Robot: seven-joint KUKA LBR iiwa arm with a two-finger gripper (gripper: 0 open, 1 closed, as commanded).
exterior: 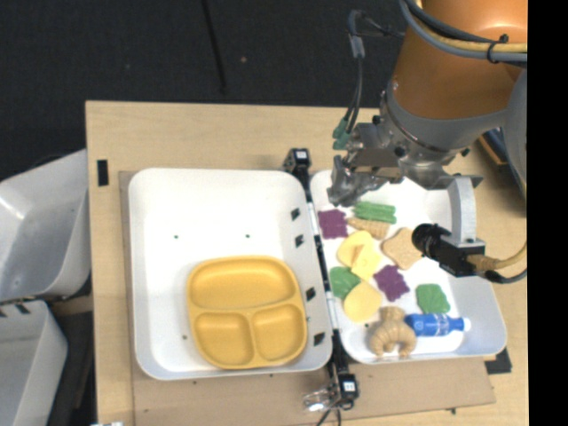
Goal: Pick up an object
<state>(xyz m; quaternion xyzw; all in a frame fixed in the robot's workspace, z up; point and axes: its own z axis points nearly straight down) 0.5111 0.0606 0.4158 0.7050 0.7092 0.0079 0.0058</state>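
White plastic bins sit side by side on the wooden bench (106,238). Left bin (160,211) contains a yellow divided tray (246,310) lying flat toward its near side. Right bin (484,322) contains the candidate objects, crowded together: a purple piece (332,224) near the divider, a green ridged piece (374,211), yellow pieces (359,254) touching one another at the centre, a toast-like slice (402,248), a second purple piece (390,281), a green piece (343,282) by the divider, another green piece (432,298), a pale yellow round piece (361,303), a tan croissant-like item (389,334) and a blue bottle (436,325) lying on its side at the near end. Arm enters from the right, orange band high in view. Gripper (344,187) hangs low over the far end of the right bin, just beyond the first purple piece (finger separation cannot be told; dark and blurred against the wrist). No object is seen between them.
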